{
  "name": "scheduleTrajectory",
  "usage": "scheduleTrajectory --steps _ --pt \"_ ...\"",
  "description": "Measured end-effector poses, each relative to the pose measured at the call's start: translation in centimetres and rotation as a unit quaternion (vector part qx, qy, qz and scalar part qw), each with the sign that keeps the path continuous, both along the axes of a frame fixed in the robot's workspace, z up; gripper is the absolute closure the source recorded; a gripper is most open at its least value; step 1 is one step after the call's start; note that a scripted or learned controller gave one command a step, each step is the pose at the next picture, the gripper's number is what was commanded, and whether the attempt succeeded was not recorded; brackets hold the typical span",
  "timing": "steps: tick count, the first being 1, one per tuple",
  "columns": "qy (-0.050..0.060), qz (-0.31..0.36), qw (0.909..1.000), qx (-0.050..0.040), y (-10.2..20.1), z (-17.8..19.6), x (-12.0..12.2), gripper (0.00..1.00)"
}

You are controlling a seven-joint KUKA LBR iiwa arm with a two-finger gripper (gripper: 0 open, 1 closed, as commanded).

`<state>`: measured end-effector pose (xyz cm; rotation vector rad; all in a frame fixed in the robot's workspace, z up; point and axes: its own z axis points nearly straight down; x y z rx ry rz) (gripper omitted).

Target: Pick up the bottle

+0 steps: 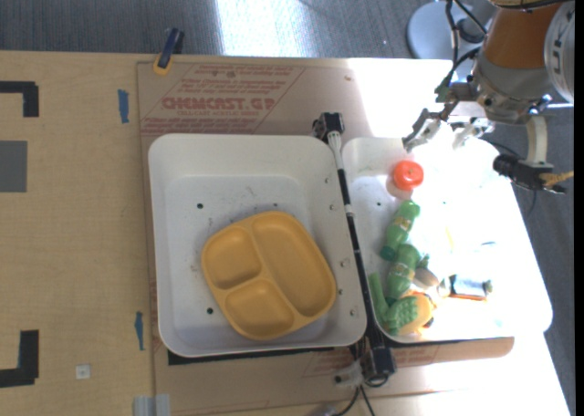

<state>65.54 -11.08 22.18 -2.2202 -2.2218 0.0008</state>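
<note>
Bottle with orange cap lies just below the open, empty jaws.

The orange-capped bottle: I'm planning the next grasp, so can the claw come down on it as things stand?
Probably yes. The orange-capped bottle stands at the right white bin's far end, nothing above it, green toys beside it; the claw hovers nearby.

Two bins sit side by side on the bench. The left bin holds a tray. The right bin holds the bottle at its rear-left, with toys in front. The pincer hangs behind the bottle.
</note>
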Motion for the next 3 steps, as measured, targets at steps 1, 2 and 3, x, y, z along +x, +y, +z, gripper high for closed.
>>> scheduleTrajectory --steps 1,2,3 --pt "0.002 -0.075 0.9972 0.0001 -4.0 -12.0 -5.1 0.0" --pt "-0.009 -0.095 0.9954 -0.0023 -1.2 -13.2 -9.7 0.0" --pt "-0.01 -0.084 0.9964 -0.0023 0.2 -13.1 -14.4 0.0"
